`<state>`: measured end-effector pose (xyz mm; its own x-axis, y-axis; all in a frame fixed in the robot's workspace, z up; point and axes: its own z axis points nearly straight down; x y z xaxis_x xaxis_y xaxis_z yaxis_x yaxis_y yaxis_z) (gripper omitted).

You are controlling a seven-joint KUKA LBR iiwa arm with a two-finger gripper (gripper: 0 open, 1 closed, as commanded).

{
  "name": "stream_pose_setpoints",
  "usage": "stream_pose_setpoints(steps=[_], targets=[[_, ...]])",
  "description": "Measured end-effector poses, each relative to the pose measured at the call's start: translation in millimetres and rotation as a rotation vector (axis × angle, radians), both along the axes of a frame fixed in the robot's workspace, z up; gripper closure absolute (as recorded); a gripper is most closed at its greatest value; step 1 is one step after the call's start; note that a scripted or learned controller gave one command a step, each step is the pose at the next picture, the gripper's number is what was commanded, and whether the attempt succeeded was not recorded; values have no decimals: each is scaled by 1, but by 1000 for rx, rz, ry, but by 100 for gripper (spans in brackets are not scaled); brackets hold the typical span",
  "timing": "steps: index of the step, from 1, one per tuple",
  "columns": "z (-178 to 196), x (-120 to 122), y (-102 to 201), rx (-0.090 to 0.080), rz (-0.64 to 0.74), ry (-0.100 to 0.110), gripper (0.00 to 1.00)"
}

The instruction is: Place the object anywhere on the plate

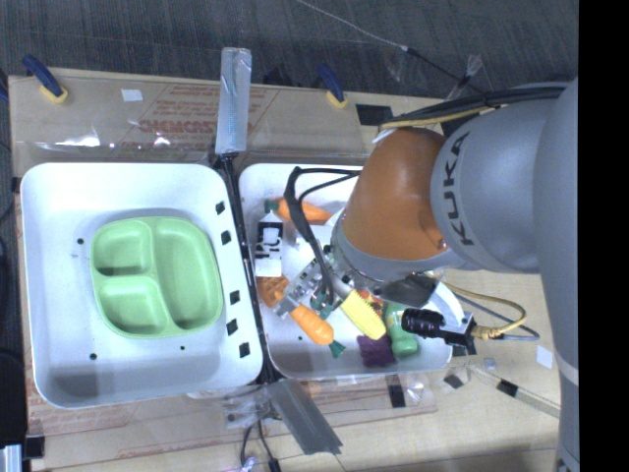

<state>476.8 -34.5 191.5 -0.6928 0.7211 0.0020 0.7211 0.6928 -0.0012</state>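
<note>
A pale green plate (155, 274) with three compartments lies in the left white bin (59, 205). The right bin (257, 187) holds toy food: an orange carrot (316, 326) near the front, another carrot (307, 210) at the back, a yellow corn cob (363, 315), a purple piece (376, 352) and a green piece (401, 333). My gripper (301, 293) reaches down into the right bin, its metal tip just above the front carrot. The orange wrist band and grey arm hide much of that bin.
A black and white tag (269, 240) and a small orange-brown piece (270, 289) lie at the right bin's left side. A black divider with clips (239, 264) runs between the bins. Cables (491, 327) trail at the right.
</note>
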Motion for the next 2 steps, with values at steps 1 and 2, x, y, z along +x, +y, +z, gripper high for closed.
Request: stream_pose_setpoints(steps=[1,2], targets=[[85,49,80,2,-99,-8,100],[84,48,77,-1,-103,-4,0]])
